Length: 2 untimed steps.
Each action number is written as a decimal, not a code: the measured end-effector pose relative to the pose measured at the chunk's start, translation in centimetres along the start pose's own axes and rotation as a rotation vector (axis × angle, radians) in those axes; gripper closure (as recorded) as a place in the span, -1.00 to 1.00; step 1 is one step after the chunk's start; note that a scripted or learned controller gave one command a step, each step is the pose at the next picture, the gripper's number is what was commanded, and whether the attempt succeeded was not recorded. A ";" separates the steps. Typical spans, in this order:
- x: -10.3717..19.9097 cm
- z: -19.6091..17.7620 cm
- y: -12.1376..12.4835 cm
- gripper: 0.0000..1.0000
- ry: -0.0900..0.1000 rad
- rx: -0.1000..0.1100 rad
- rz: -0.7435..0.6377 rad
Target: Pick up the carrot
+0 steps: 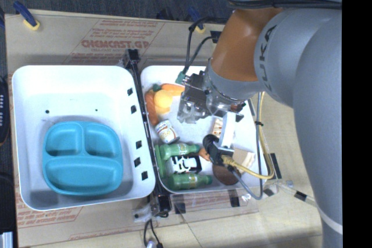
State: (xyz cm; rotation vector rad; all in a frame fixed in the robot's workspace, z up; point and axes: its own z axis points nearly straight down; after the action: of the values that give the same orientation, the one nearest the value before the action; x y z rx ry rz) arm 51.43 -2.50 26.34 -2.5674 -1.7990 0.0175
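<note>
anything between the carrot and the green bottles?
Yes: a small jar lies between the carrot and the green bottles, seen in the camera view.

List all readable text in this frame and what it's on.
"CHEMCAST GP": red print on the brown sheet under the bins; the smaller red lines around it are too blurred to read.
"KU": dark letters on the grey arm, partly cut off.
Labels on the green bottle and small jar: unreadable.

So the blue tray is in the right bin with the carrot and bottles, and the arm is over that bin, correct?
Not quite. The camera view shows the blue tray in the left bin. The carrot and green bottles are in the right bin, with the arm over it.
</note>
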 end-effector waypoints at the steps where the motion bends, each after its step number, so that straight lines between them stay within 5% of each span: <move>1: -1.2 7.0 -2.3 1.00 0.003 0.001 0.204; 2: 2.8 3.8 -1.4 1.00 0.001 0.000 0.318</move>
State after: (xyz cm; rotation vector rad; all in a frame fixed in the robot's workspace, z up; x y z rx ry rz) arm 51.02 0.60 22.57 -2.8213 -1.3706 0.0171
